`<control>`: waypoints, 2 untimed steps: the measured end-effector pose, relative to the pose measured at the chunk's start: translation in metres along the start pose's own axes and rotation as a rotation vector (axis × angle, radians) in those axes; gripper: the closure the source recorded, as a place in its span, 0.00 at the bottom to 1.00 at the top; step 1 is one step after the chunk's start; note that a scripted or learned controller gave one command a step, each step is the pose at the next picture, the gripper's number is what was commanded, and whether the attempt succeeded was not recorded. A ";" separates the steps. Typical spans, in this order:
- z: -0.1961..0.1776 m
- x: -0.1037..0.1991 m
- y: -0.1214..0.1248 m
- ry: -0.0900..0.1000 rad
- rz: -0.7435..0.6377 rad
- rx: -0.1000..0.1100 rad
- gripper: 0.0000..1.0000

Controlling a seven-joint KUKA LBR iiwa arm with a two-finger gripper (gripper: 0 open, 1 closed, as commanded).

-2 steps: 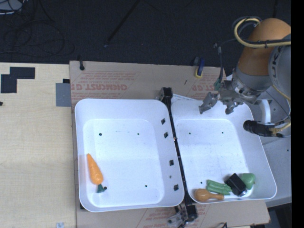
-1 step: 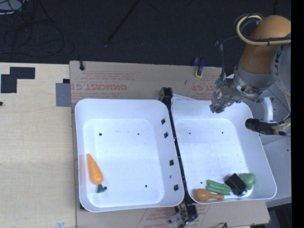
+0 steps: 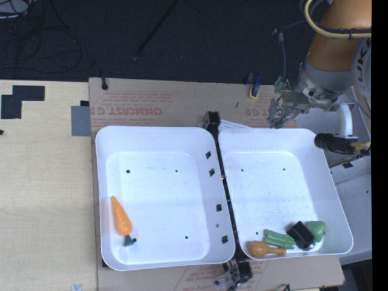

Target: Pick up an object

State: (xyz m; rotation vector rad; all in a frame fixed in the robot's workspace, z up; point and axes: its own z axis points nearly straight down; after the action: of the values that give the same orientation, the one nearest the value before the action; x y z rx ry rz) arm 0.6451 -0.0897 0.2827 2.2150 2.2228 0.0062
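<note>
Your gripper [image 3: 280, 115] hangs above the right bin's [image 3: 339, 199] far rim, grip state indeterminable, nothing visibly held; the pick remains undone, with the nearest candidates clustered in that bin's near corner: green pod [image 3: 279, 239], black block [image 3: 301, 234].

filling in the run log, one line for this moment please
gripper: above right bin's far edge | carrot: left bin | held: nothing seen

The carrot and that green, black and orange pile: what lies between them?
In the camera view, between the carrot and the pile: bare white bin floor and the black divider joining both bins.
</note>
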 end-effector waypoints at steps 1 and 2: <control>-0.063 -0.040 0.000 -0.003 0.005 0.001 1.00; -0.103 -0.002 -0.022 0.001 0.000 0.003 1.00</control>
State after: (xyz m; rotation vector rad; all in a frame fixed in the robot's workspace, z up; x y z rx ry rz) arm 0.6230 -0.0918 0.3852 2.2169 2.2247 0.0035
